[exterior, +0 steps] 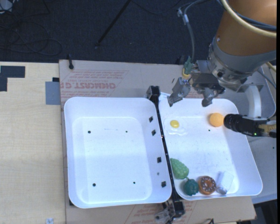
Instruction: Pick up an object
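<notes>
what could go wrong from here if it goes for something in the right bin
The gripper hangs open over the right bin's far edge, holding nothing. The fried egg lies flat, so the jaws may slide over it. The orange ball could roll away. The green pieces, donut and white piece crowd the near wall, risking a snag.
</notes>
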You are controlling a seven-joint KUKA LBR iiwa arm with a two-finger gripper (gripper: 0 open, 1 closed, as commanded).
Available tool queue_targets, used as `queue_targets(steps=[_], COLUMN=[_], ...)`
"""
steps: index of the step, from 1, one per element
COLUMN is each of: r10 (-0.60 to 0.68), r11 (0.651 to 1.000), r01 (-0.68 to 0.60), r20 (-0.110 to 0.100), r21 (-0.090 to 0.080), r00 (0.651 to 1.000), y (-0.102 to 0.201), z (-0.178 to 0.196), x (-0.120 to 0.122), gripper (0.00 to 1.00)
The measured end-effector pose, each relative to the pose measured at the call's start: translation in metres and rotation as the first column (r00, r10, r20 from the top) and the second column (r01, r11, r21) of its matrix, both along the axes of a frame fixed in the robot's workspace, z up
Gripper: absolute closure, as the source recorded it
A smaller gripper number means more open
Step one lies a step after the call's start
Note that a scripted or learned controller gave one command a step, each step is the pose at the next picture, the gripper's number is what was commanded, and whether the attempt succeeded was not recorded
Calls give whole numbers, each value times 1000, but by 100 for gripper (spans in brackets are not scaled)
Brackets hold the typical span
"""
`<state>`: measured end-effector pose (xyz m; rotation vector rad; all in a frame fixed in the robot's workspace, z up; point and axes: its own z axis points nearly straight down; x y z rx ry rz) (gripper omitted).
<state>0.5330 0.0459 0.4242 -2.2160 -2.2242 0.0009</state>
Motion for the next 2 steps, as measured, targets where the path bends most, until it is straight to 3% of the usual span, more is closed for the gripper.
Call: queue_targets(steps=[1, 2], r10=[4, 3], r11=[1000, 1000], r01=[-4, -3], r20=[-4, 12], r21=[0, 4], r00=[1000, 1000], y=[65, 118], z=[-10, 121], x=[-34, -41], gripper=[0, 0])
